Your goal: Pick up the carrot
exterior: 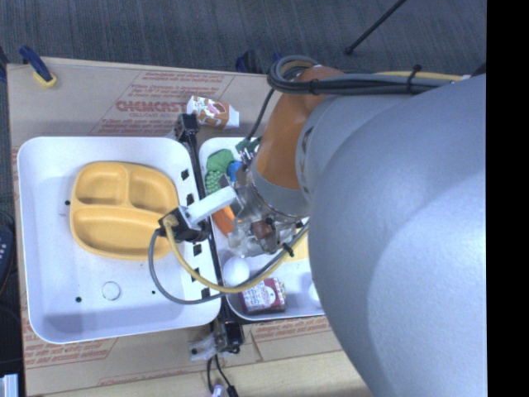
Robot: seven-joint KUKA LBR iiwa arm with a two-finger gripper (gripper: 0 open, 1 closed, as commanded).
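A short stretch of the orange carrot (223, 219) shows in the right bin (216, 149), just below a white bracket on the wrist. The rest of it is hidden by the arm. My gripper (248, 234) hangs low inside this bin, right beside the carrot and a little to its right. The wrist body and cables cover the contact area, so I cannot tell whether the carrot is touched.
A yellow divided plate (124, 209) lies in the left bin (41, 246). The right bin also holds a green item (217, 169), a white egg (235, 270) and a red packet (263, 294). A small carton (211, 112) rests on the bench behind the bins. A cable loop (178, 292) droops into the left bin.
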